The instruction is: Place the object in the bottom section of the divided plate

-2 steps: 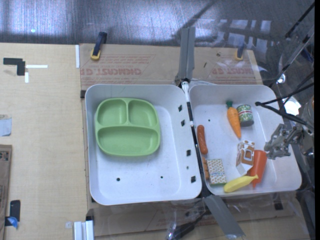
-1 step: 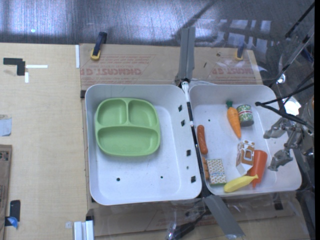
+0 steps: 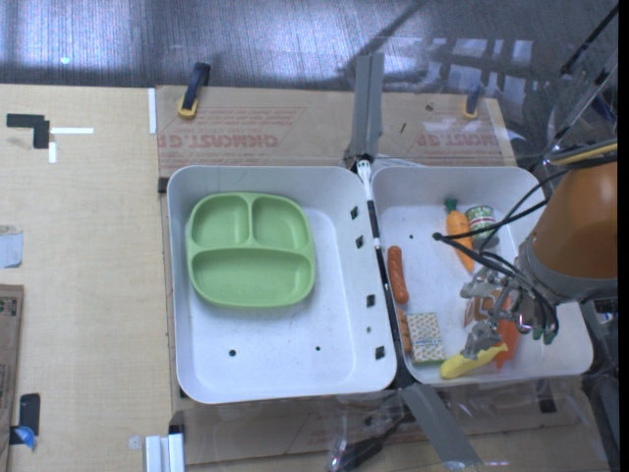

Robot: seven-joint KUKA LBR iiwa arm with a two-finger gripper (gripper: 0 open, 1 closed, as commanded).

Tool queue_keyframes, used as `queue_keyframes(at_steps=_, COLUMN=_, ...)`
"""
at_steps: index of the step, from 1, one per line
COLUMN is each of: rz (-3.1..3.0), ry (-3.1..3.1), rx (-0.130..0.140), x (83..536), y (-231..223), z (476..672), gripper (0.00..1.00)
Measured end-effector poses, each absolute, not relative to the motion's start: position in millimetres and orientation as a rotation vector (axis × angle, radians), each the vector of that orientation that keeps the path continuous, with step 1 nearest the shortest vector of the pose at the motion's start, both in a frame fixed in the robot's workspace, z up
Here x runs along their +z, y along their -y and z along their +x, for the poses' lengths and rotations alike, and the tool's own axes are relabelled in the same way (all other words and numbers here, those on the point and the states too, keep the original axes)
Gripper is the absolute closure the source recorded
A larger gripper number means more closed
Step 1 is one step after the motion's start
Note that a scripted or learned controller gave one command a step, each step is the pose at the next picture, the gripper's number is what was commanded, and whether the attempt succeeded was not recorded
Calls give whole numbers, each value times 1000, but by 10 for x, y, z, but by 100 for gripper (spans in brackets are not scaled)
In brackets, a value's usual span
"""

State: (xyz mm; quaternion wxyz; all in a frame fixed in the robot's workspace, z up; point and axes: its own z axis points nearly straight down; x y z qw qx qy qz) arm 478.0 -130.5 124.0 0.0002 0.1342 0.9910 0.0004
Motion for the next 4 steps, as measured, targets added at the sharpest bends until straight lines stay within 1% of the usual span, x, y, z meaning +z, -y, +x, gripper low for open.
queue_keyframes(at_steps=1, rz=423, ry=-3108, rx=2, x=1335, y=1305, z=4797, gripper=100)
queue_keyframes(at_steps=2, rz=326, ry=-3122, rx=1, x=1917, y=555, z=4788, gripper=100)
queue_keyframes(at_steps=3, rz=248, ry=-3129, rx=0, x=1918, y=902, z=4784, gripper=100)
queue_keyframes(at_steps=4, rz=19, ry=-3118, rx=-10, x=1178, y=1722, z=4849, gripper=100)
